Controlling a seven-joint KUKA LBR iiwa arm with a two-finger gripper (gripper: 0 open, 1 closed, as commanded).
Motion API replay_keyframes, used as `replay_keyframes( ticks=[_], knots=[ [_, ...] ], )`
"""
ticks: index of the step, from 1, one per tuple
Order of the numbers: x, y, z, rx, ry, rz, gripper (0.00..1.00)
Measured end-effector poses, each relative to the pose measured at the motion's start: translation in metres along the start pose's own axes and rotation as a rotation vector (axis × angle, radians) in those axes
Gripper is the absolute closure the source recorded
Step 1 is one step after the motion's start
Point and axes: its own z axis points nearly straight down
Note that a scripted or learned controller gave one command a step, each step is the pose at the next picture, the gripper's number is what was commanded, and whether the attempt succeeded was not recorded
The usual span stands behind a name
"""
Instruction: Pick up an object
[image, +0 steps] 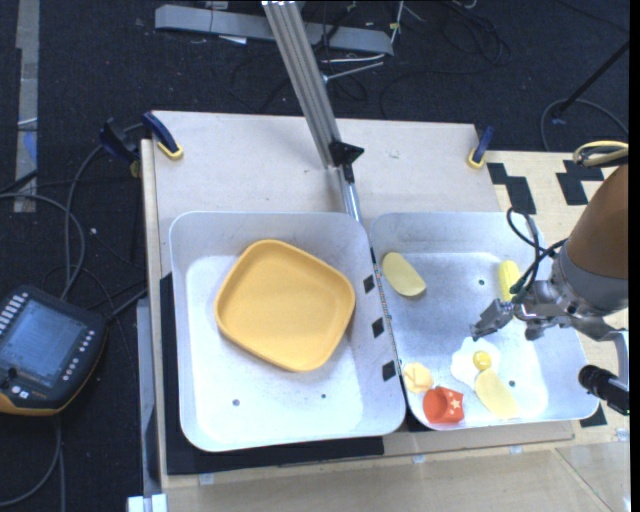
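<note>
Jaws (492, 322) low over the right bin (440, 240), toward its right side, coming off the grey arm (600, 250) that enters from the desk's right edge. Open or closed: cannot tell, the tips are dark and small against the bin floor. Nothing seen between them.

Right bin contents:
- fried-egg toy (478, 362), white with a yellow yolk, just below the jaws toward the desk's front edge; near, contact not clear
- pale yellow piece (496, 394) just beside the egg, nearer the front right corner
- red piece (444, 404) at the bin's front edge, well left of the jaws
- small yellowish piece (417, 377) beside the red one, by the bin's left wall
- pale yellow oval (404, 275) in the back left part of the bin, well apart from the jaws
- small bright yellow item (509, 275) just behind the jaws, partly hidden by cables

Left bin (200, 330): square yellow plate (285, 303) lying flat near its middle, set cornerwise

Desk (250, 170) bare wood behind both bins
</note>
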Motion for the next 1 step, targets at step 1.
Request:
replay_keyframes(
  ticks=[1],
  knots=[
    [-0.0059, 0.0068, 0.0547, 0.001, 0.0, 0.0, 0.0]
  ],
)
